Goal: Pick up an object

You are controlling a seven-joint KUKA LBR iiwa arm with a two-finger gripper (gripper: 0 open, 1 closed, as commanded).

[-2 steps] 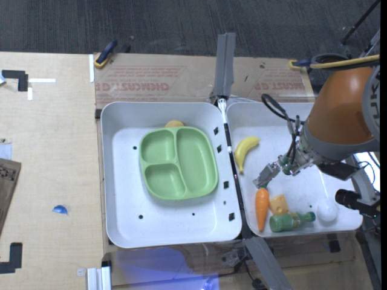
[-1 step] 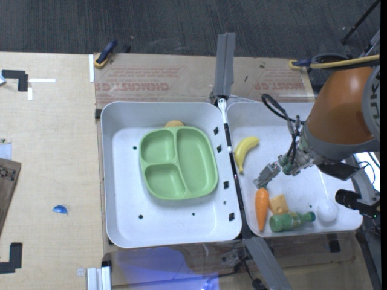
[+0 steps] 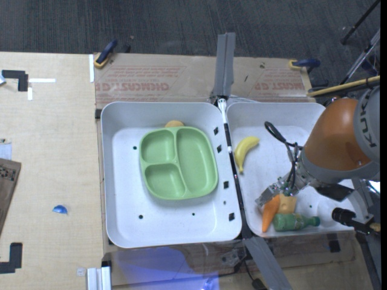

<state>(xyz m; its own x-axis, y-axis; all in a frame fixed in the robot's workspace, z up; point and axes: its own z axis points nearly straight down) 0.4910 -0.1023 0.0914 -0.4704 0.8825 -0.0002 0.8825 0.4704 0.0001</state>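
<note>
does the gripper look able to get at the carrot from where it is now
Probably yes. The gripper sits low in the right bin, right at the upper end of the carrot, with nothing lying over it. The green bottle and a yellowish item crowd its right side, which may hinder a clean grasp.

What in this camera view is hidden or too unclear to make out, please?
- Small yellow-orange item behind the green divided plastic tray: mostly hidden by the tray's rim.
- Gripper: finger state unclear, blurred against the orange carrot.
- Pale yellowish item beside the carrot: too small to identify.
</note>
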